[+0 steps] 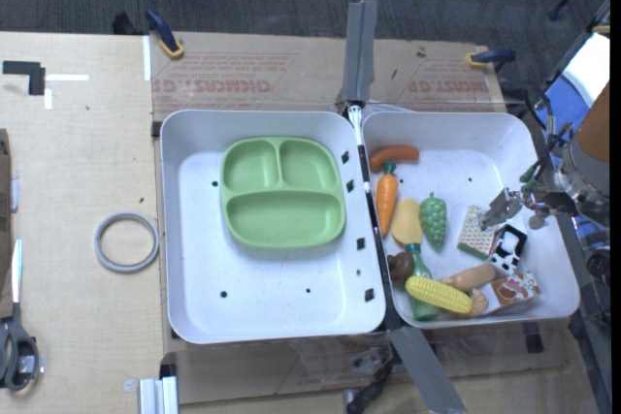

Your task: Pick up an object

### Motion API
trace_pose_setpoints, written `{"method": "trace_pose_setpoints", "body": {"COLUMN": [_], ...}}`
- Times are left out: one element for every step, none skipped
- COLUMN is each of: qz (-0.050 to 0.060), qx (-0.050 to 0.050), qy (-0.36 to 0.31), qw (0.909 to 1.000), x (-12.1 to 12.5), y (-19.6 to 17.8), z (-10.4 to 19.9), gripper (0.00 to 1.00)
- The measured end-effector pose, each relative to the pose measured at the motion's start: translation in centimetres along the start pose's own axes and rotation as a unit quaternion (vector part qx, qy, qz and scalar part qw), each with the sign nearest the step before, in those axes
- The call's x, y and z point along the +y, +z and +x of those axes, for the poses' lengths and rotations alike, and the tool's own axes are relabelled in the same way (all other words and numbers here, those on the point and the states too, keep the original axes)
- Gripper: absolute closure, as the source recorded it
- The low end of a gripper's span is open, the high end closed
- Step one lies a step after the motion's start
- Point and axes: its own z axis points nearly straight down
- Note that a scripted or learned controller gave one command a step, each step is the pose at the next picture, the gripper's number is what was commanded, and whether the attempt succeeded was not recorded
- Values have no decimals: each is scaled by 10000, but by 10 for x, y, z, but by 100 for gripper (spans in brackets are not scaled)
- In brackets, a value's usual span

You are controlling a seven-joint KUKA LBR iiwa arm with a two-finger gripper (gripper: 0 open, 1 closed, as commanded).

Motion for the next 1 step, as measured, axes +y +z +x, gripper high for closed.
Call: {"method": "trace_pose_setpoints", "body": {"qz": [1], "qx": [3], "qy": [119], "qw": [9999], "x": [-17], "y": [27], "z": [-54], "gripper": [0]}}
